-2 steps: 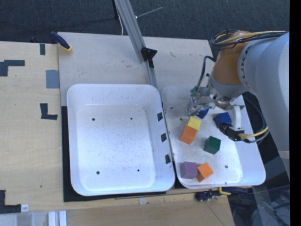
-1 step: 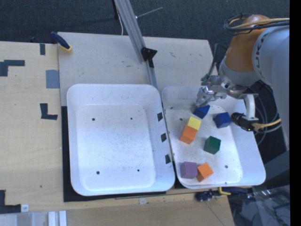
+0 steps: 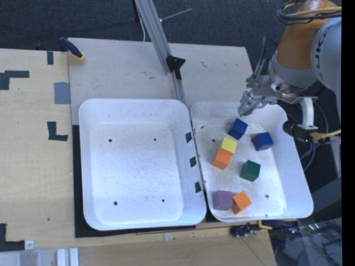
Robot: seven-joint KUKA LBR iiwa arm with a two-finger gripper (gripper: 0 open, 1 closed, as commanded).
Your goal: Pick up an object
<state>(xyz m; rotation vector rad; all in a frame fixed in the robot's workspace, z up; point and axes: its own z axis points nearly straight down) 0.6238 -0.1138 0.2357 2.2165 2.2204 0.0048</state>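
Where the right bin holds its seven blocks, a blue cube lies farthest back, just beside and below the jaws — whether they are spread or closed cannot be told from here. Right of it sits a second, darker blue block; nearer lie a yellow cube touching an orange one, a green cube, then a purple block against a small orange block. Left on the bench is the other white bin.
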